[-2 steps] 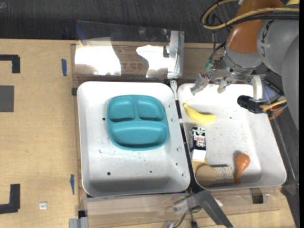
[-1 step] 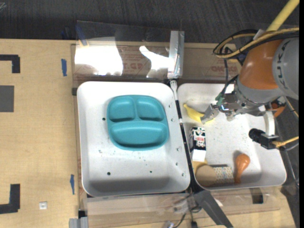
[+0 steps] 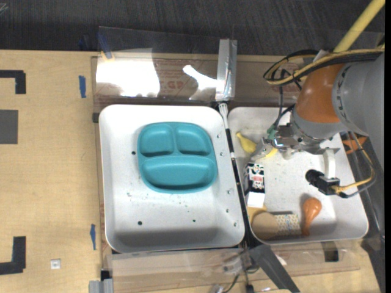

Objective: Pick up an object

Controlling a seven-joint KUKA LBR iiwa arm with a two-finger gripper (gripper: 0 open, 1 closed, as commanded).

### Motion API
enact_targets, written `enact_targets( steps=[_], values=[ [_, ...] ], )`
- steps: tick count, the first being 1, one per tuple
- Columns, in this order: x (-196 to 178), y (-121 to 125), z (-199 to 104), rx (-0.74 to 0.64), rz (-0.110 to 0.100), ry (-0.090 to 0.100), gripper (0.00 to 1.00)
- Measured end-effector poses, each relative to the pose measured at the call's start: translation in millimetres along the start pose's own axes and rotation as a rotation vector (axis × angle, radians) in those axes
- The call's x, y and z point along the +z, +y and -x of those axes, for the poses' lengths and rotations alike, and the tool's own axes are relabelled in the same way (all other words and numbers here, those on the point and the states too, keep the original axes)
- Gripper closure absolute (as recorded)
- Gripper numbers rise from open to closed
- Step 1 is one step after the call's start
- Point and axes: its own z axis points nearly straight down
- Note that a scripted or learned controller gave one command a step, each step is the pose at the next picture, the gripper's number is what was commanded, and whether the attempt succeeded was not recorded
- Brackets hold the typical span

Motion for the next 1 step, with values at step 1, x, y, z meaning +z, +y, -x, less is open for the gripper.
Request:
enact_targets(
  steps=[1],
  values=[
    [2.3, 56.9, 14.0, -0.004, -0.015, 0.003, 0.00]
  ],
)
